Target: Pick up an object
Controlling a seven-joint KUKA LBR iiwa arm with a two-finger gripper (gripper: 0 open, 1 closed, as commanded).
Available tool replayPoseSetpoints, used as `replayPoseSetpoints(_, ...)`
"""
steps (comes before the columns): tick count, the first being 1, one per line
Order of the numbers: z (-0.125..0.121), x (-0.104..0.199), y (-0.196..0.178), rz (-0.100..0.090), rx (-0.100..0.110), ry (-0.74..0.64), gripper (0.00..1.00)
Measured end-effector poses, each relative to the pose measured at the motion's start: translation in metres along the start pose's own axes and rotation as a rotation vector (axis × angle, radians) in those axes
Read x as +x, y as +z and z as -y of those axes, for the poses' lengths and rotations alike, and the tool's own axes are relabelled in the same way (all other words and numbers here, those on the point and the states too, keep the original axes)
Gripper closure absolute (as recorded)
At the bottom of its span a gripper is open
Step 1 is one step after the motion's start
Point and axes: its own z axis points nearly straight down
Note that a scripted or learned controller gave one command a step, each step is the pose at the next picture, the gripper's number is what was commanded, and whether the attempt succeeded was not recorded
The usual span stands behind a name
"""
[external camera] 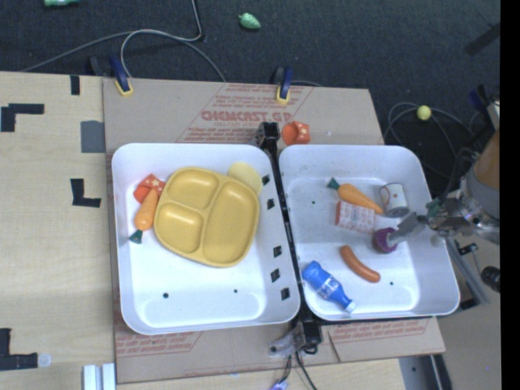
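Nearest the lens, at the front lip of the right bin (422, 177): blue bottle (327, 286), lying slantwise, cap end toward the front wall. Just behind it, sausage (360, 264), also slantwise, apart from the bottle. Open white floor to the right of both, out to the front right corner.

Further back in the same bin: purple onion-like piece (384, 240) near the right wall, with the gripper (409, 225) right over it, reaching in across the right rim; touching or merely above, cannot tell. Fingers open or closed, cannot tell either. Red-and-white packet (354, 214) in the middle, carrot (357, 195) just behind it and touching its back edge, small tin can (393, 195) beside the carrot tip toward the back right. Bare strip along the left wall and the back wall.

Left bin (122, 242): yellow divided plate (205, 215) tilted across the back half, pale yellow lump (244, 174) tucked at its back right edge. Second carrot (146, 214) and red piece (147, 188) squeezed between plate and left wall. Whole front half clear floor.

On the surface (49, 218) behind the bins: orange piece (296, 132) near the divider, two clamps (122, 80) on the cardboard's back edge.
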Motion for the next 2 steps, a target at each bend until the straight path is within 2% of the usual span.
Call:
replayPoseSetpoints(1,-0.091,0.012,0.112,0.0,-0.011,-0.002,0.0)
replayPoseSetpoints(2,-0.137,0.068,0.112,0.001,-0.014,-0.001,0.0)
